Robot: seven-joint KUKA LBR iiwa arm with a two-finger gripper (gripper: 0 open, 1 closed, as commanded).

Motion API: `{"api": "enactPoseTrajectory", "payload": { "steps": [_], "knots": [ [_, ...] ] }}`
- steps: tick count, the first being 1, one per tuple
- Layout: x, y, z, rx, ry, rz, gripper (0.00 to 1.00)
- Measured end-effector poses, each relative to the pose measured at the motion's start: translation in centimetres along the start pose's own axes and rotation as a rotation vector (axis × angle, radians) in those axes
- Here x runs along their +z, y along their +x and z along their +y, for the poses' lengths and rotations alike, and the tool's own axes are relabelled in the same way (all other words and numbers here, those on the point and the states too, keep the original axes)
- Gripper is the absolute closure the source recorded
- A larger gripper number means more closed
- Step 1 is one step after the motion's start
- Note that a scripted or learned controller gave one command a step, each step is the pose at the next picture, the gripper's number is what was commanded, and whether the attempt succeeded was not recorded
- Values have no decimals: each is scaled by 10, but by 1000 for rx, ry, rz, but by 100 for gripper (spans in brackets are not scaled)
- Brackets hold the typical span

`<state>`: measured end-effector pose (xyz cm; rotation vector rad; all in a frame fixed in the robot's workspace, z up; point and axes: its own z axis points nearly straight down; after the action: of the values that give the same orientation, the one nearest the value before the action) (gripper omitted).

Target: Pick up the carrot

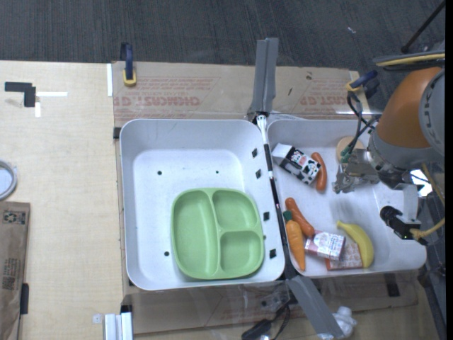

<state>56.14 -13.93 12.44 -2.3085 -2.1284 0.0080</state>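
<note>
Floor (212, 13) at 12 o'clock: dark grey, carpet-like, ribbed texture, spanning the whole top edge. Bench top (56, 190) from 9 o'clock to centre: pale, light wood-coloured surface. Brown cardboard sheet (184, 91) with reversed red lettering lies on the bench toward 12 o'clock, held at its left corner by a blue-and-yellow clamp (127, 64). Black L-shaped bracket (21, 91) with white tape marks at 10 o'clock. Roll of tape (6, 181) at 9 o'clock, cut by the frame edge. Brown paper bag (13, 261) at 8 o'clock. Grey metal bar (265, 76) stands upright at 12 o'clock. Light even, soft shadows.
</note>
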Motion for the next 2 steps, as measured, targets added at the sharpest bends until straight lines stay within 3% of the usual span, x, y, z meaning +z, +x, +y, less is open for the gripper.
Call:
{"api": "enactPoseTrajectory", "payload": {
  "steps": [1, 2],
  "knots": [
    [-92, -40, -52, -221, -4, 0, 100],
    [-216, -86, -21, -253, -5, 0, 100]
  ]
}}
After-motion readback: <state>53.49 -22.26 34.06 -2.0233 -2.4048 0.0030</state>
